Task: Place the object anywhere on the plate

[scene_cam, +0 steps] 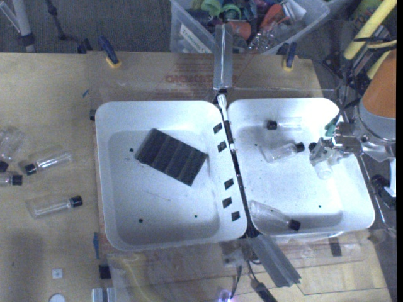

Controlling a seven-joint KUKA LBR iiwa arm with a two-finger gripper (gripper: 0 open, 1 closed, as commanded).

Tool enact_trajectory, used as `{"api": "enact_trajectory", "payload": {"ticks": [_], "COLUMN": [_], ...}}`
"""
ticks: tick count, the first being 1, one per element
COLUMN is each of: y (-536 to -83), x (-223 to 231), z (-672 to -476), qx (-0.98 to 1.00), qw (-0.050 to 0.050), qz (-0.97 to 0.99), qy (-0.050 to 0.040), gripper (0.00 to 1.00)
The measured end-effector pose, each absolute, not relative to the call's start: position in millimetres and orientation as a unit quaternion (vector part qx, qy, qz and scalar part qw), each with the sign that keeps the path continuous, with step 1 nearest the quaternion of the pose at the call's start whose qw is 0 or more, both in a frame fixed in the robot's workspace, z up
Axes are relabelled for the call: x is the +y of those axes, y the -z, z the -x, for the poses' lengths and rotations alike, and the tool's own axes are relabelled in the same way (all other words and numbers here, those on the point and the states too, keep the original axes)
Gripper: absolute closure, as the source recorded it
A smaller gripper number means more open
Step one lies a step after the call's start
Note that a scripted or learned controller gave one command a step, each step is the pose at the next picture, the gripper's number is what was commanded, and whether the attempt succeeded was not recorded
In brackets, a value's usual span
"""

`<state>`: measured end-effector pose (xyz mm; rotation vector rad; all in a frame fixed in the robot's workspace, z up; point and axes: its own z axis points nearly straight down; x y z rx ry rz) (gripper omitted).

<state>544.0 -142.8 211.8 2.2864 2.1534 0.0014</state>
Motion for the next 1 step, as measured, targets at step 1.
{"api": "enact_trajectory", "payload": {"ticks": [1], "y": [-183.7], "x": [-83.0], "z": [-604.2], "qx": [0.612], "qw": [0.0], "qz": [-0.791], "qy": [0.0003], "gripper": [1.0]}}
